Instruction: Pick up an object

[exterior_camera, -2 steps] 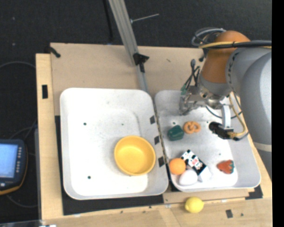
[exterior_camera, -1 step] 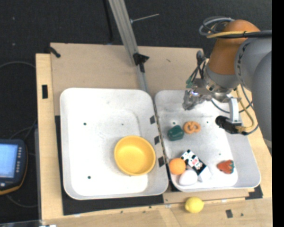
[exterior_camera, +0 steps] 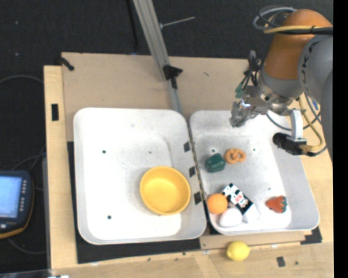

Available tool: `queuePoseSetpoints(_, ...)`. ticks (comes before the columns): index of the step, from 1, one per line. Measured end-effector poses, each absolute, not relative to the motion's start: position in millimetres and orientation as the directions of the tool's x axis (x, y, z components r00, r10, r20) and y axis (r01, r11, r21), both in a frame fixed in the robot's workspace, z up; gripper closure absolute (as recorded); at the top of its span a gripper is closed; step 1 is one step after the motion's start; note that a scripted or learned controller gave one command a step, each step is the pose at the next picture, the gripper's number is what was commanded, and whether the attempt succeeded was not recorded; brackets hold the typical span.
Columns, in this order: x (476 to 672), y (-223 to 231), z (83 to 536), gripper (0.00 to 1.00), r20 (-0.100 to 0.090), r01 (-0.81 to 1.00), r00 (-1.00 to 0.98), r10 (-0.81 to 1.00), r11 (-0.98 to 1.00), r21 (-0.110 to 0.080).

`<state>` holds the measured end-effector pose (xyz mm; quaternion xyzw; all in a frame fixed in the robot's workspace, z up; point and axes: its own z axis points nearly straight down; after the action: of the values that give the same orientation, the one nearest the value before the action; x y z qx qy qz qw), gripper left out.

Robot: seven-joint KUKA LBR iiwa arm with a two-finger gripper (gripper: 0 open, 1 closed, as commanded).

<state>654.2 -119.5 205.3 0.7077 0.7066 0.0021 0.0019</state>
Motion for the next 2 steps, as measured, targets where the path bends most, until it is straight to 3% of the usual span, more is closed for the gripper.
queuePoseSetpoints(1,655.7,-120.3,256.1,1.0,0.0,1.0,-0.003,1.0,0.003,0.007)
queuePoseSetpoints(2,649.8,-76.6,246.4,1.0,0.0,1.0,-0.005,1.0,0.005,0.0)
